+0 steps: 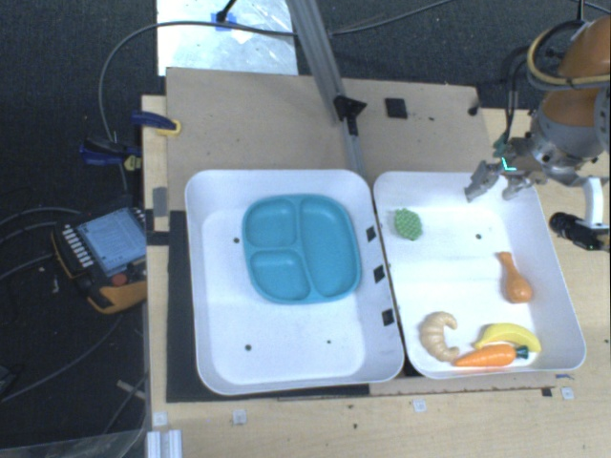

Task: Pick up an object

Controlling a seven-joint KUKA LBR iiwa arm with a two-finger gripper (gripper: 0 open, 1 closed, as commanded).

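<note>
Hovering—open fingers over right bin

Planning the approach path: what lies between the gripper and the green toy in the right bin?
Bare white bin floor in the camera view; nothing lies between the gripper and the green toy.

A flat tan board bench top sits on dark grey carpeted floor. Black cables trail over the carpet at left, near a blue-and-orange handheld control pendant. A bright reflective silver sheet lies beyond the bench's far edge.
</note>
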